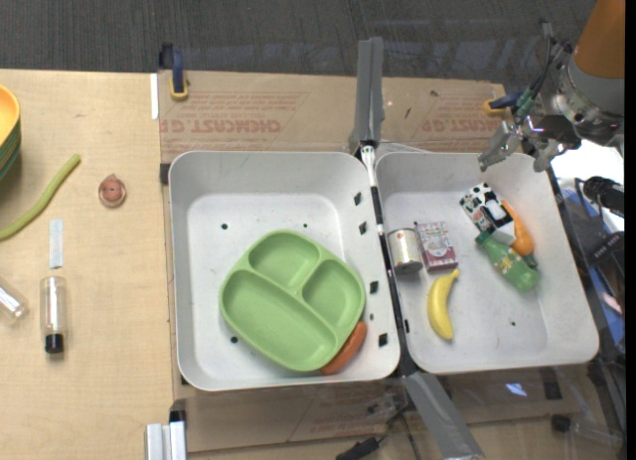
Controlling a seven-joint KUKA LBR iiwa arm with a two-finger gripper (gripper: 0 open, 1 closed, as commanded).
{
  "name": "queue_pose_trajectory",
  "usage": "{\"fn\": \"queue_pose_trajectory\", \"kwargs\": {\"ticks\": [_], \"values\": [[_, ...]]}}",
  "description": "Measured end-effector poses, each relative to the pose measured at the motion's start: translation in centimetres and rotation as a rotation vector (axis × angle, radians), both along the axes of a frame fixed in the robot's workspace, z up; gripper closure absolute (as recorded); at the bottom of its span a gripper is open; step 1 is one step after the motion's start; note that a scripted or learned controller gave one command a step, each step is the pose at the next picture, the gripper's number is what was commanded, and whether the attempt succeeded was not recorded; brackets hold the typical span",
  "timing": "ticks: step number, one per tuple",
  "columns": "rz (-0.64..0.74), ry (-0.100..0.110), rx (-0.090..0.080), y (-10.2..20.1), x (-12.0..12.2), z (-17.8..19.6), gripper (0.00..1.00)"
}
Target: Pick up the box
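Resting on a pale wooden bench before dark carpet, two white bins are set side by side — the left bin [189,249] holds a green divided plate [291,299], beneath which an orange object is mostly hidden. The box [436,245] is seen lying flat in the right bin [556,339], just beside a metal can [403,249] and above a banana [441,304]. The gripper [521,142] is seen above that bin's far rim (fingers spread apart, nothing between them) — well apart from the box.
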State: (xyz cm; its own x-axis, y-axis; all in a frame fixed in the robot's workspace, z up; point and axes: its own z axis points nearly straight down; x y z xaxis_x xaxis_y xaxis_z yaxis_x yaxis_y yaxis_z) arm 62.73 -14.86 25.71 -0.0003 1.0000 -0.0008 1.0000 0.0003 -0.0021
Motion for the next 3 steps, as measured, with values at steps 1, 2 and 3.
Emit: {"fn": "queue_pose_trajectory", "kwargs": {"ticks": [1,2,3], "values": [[-0.074,0.003,0.0,7.6,-2.8,-6.7,0.0],[0.044,0.0,-0.002,5.1,-5.0,-14.9,0.0],[0.074,-0.007,-0.006,4.4,-4.8,-16.3,0.0]]}}
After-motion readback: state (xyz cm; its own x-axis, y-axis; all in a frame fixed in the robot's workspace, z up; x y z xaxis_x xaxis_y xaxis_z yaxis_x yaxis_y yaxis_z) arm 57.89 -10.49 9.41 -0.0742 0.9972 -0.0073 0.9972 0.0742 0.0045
